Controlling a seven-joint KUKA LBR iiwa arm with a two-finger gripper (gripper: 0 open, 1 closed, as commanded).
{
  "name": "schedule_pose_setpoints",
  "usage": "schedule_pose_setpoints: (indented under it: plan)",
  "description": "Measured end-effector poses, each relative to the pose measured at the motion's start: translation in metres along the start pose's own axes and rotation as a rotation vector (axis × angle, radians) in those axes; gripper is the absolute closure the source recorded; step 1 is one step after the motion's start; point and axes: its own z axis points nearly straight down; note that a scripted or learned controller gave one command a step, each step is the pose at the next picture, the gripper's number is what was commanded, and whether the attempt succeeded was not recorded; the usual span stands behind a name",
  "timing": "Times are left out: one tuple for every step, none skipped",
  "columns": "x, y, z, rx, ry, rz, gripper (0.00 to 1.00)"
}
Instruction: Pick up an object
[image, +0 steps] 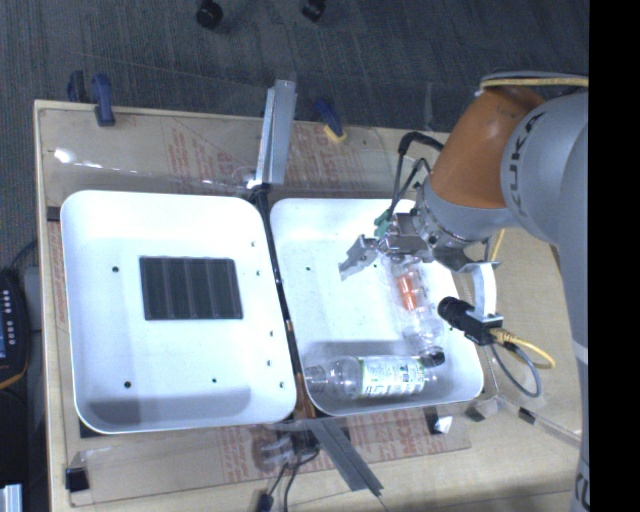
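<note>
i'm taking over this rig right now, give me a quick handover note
Gripper: over the right bin, toward its upper middle, nothing visible between its fingers; open or shut is not clear from this angle.
Things: a clear bottle with an orange label lies just below the wrist; a second clear bottle lies on its side along the right bin's near wall. The left bin has a dark ribbed panel on its floor.
Done: no pick visible.
Left: grasp one object and lift it.
</note>
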Motion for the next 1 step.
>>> schedule_pose_setpoints:
  plan:
    - [-0.0636, 0.0204, -0.0017, -0.003, -0.001, -0.016, 0.0]
